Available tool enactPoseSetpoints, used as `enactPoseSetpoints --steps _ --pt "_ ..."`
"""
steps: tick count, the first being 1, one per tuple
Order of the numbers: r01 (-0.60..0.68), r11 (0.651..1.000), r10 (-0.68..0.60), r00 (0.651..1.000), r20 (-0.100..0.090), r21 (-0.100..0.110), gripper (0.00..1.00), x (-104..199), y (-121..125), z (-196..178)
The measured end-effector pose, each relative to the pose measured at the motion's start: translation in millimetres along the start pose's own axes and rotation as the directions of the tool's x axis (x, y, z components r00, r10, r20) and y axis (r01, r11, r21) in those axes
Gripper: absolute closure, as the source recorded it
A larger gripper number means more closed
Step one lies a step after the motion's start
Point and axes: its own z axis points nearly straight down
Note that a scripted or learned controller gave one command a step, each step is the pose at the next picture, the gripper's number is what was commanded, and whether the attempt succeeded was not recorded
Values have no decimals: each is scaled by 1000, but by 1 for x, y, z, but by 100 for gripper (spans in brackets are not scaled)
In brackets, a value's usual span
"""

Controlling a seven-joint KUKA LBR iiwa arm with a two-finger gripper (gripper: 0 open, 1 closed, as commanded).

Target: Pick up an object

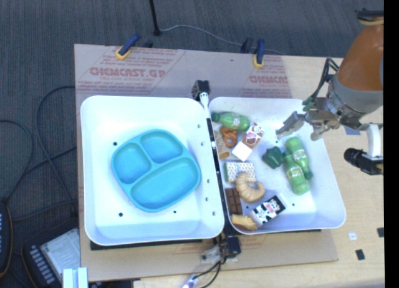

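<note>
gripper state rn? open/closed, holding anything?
Gripper: open, fingers spread, nothing between them, above the upper right part of the right bin near the green bottles.

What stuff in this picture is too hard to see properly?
- Arm: its upper part is cut off by the top right corner.
- Small toys near the croissant: piled together, too small and blurry to name.
- Black device, bottom left: cut off by the edge.
</note>
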Motion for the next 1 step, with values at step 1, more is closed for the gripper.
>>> enactPoseSetpoints --steps 1 --pt "1 1000 -1 1000 -5 4 0 -19 -31 119"
